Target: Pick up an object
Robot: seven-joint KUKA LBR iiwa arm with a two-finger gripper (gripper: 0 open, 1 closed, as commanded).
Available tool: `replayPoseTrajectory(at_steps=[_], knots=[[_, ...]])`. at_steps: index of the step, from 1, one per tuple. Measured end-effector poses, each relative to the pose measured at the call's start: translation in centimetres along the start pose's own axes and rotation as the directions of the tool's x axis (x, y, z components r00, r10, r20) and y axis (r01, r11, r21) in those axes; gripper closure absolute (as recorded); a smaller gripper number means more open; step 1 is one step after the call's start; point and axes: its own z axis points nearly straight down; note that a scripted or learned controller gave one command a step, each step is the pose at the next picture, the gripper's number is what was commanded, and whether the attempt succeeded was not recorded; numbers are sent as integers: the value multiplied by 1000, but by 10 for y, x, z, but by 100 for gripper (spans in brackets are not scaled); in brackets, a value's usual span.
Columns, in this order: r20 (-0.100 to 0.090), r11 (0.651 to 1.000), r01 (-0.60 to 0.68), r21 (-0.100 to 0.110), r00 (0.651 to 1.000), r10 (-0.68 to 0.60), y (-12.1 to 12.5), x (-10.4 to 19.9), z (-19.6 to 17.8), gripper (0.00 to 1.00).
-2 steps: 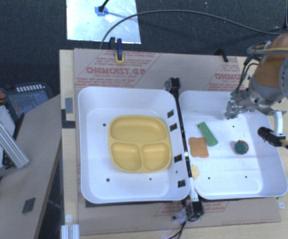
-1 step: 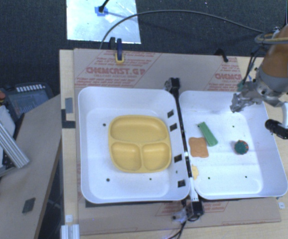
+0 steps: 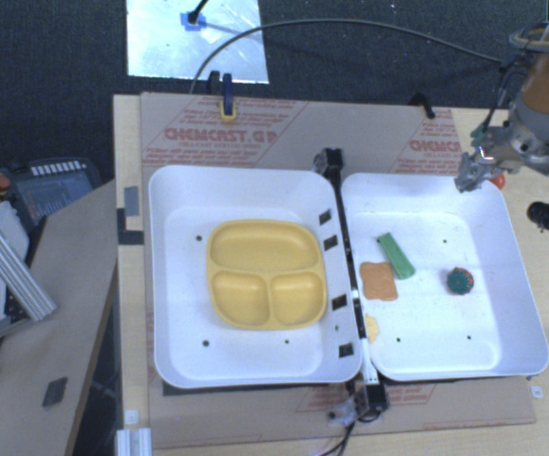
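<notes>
Camera view: grey two-finger gripper (image 3: 471, 177) hangs over far right rim of right shallow white bin (image 3: 517, 255), nothing seen between its tips; cannot tell if spread or pressed together. Right bin holds green flat bar (image 3: 395, 256), orange flat square piece (image 3: 378, 280) just beside it, dark teal round object (image 3: 460, 280) apart to right. Left shallow white bin (image 3: 175, 255) holds yellow three-compartment plastic tray (image 3: 265, 273).

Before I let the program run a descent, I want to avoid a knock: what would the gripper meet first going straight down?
Probably the far right rim of the right shallow white bin, since the two-finger gripper hangs over that corner. Depth is unclear; it might land just inside on the bin's bare floor.
</notes>
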Motion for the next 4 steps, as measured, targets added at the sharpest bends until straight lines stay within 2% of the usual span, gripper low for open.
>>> replayPoseTrajectory(at_steps=[1, 2, 4], knots=[[-2, 1000, 0, 5, 1000, 0, 1, 0, -10, 100], [-3, 1000, 3, 6, 1000, -3, 2, 44, -16, 100], [-5, 1000, 5, 9, 1000, -5, -19, 169, -12, 100]])
